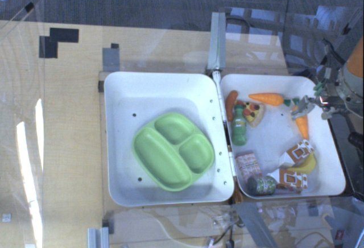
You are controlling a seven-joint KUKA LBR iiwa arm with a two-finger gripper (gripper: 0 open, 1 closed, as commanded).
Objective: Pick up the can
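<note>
Fingers [310, 103]: at right bin's [335, 156] far right rim, above carrot [302, 125]; open or closed, cannot tell. Nothing visibly held. Can [261, 185]: on its side at bin's near edge, long axis left-right, just beside pink packet [248, 165]. Can lies toward near-left from fingers, well apart. Left bin: green plate [173, 151].

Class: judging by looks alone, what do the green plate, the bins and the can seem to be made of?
Green plate: probably moulded plastic, matte, with one even colour and soft rounded dividers.
Bins: likely plastic or coated metal; smooth glossy white with rounded corners.
Can: maybe metal under a printed greenish label; it is too small to be sure.
</note>
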